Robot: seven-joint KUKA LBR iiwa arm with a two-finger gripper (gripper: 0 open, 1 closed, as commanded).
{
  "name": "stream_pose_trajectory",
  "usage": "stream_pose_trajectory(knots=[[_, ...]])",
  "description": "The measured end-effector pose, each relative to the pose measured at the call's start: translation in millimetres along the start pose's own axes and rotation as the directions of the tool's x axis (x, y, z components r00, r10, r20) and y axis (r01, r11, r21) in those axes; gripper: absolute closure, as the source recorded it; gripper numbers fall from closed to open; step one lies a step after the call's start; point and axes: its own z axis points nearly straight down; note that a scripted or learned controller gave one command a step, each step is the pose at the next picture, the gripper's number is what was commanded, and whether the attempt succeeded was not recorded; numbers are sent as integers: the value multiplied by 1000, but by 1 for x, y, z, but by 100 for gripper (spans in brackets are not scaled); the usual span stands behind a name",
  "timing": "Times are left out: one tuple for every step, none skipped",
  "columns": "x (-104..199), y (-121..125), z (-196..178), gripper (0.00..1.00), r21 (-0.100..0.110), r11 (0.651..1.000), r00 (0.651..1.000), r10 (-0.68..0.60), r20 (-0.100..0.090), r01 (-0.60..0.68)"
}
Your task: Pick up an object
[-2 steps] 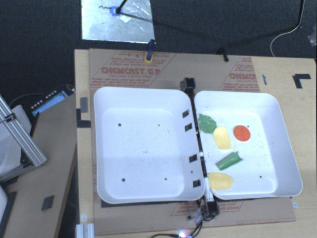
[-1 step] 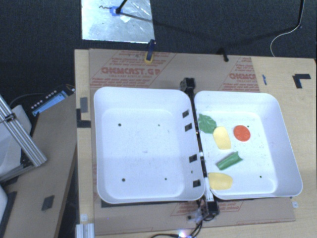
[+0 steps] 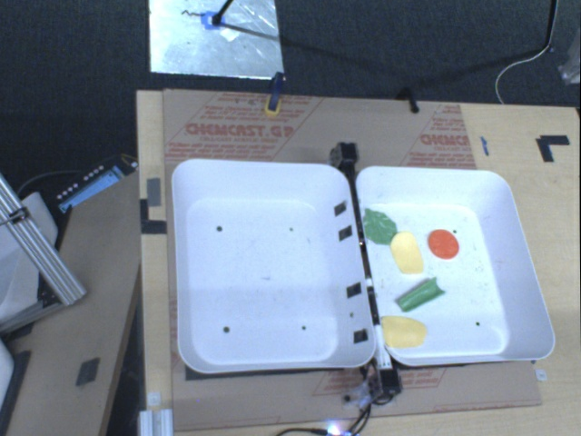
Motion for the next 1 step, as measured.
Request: stream_pose_trajectory(knots=[[10,-57,-49,100,1,1000,1000,5,-2,-5]])
